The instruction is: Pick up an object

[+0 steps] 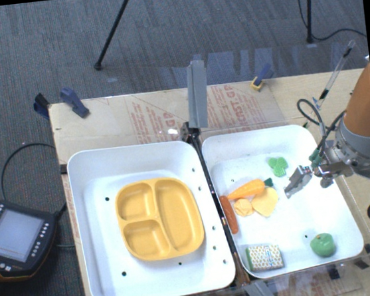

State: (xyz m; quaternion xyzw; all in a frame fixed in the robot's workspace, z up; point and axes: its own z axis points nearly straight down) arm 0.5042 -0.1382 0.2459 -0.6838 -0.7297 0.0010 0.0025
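Observation:
My gripper hangs over the right part of the right bin, open, with nothing between its fingers. Its left finger ends just right of a yellow-orange slice. An orange carrot, a smaller orange piece and a red-brown sausage lie left of that slice. A green leafy piece lies up and to the left of the gripper. A green apple and a patterned sponge rest near the bin's front wall.
The left bin holds a yellow divided plate. A grey upright post stands behind the seam between the bins. Cables loop by the right bin's far right corner. A teach pendant lies on the floor to the left.

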